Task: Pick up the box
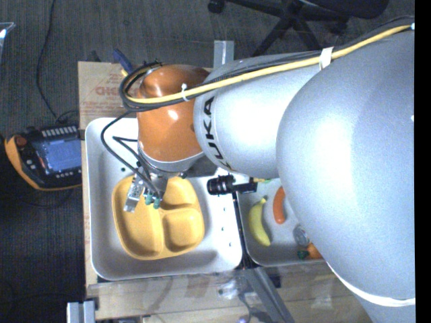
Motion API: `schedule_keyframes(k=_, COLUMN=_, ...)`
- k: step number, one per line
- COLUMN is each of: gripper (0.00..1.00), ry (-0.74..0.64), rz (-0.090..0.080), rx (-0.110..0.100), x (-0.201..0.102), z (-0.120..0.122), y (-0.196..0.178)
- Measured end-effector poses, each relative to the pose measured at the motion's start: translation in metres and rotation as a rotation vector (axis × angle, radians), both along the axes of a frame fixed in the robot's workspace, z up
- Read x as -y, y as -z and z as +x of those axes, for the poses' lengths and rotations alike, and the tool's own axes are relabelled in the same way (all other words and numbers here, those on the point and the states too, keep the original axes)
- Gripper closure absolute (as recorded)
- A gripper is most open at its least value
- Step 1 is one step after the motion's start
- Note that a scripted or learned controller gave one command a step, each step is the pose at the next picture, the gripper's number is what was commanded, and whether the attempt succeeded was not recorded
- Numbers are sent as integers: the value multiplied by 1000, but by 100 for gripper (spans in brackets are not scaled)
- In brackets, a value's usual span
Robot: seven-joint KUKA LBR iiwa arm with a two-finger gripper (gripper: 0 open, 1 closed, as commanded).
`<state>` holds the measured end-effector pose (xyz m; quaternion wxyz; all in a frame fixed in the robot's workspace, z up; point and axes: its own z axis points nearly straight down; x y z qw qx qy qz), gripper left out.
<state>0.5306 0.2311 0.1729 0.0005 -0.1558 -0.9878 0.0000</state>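
Note:
My gripper [143,197] hangs low over the left bin [101,247], below the arm's orange band [168,116]. It is above the upper left part of a yellow divided tray [176,233] that lies in that bin. The wrist hides the tray's far rim. I see nothing held under the gripper, and its small dark and teal tips sit close above the tray's surface. The big grey arm covers most of the right bin [250,256].
In the right bin lie a yellow banana [258,222] and an orange, carrot-like item [279,207], with more small things partly under the arm. A teach pendant [47,159] lies on the floor to the left. A cardboard sheet [101,93] sits behind the left bin.

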Motion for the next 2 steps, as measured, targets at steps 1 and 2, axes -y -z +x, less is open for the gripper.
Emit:
schedule_keyframes(k=1, gripper=100, ry=108, rz=0, rx=-1, x=-3, z=-42, y=1)
schedule_keyframes(k=2, gripper=100, ry=168, rz=0, rx=0, x=-2, z=-46, y=71)
